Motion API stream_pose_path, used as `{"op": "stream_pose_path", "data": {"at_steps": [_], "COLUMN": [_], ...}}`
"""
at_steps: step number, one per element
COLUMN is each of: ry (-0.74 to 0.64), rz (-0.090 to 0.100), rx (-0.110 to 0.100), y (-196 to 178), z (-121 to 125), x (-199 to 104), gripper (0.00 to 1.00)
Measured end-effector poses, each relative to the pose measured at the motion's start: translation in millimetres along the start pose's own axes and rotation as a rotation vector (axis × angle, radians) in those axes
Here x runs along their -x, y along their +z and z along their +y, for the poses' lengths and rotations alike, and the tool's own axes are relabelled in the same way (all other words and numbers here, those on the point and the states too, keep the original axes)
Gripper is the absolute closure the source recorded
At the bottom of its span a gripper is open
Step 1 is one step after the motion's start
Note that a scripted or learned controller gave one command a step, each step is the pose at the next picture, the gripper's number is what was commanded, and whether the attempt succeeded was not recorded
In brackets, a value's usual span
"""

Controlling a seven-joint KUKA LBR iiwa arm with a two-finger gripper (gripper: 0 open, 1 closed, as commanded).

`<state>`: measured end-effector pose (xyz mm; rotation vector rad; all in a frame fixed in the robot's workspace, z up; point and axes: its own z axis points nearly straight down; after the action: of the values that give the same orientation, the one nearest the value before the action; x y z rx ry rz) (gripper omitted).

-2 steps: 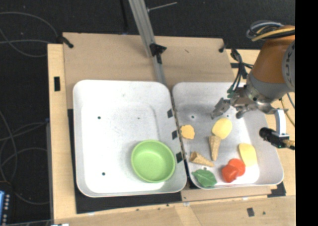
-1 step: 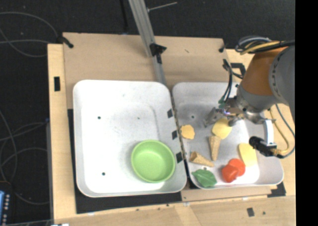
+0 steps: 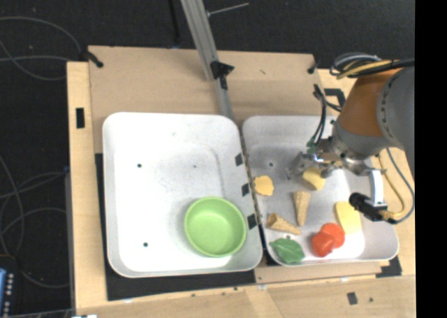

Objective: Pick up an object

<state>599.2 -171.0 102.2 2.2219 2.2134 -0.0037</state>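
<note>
My gripper (image 3: 305, 165) hangs low over the middle of the right bin (image 3: 276, 135), under the grey wrist and orange band. A pale yellow block (image 3: 315, 181) lies right beside it, just in front of and below the gripper; whether the two touch is unclear. Around it in the same bin lie a small yellow chunk (image 3: 263, 185), a tan cone piece (image 3: 302, 205), a tan wedge (image 3: 283, 223), a green leafy piece (image 3: 287, 249), a red piece (image 3: 327, 238) and a yellow bar (image 3: 348, 216).
A green bowl (image 3: 215, 226) sits at the front right of the left bin (image 3: 133, 142). A slanted metal pole (image 3: 199, 23) rises from the bench behind the two bins. Cables trail from the wrist at the right bin's right side.
</note>
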Motion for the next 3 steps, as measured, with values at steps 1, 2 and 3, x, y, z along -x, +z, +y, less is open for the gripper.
{"op": "stream_pose_path", "data": {"at_steps": [1,2,3], "ry": [0.003,-0.007,-0.008], "rz": [0.001,0.004,0.005], "rx": [0.004,0.006,0.003], "y": [-11.7,-75.5,-111.8], "z": [1.1,7.1,8.5], "x": [0.5,-1.1,0.1], "gripper": [1.00,1.00,1.00]}}
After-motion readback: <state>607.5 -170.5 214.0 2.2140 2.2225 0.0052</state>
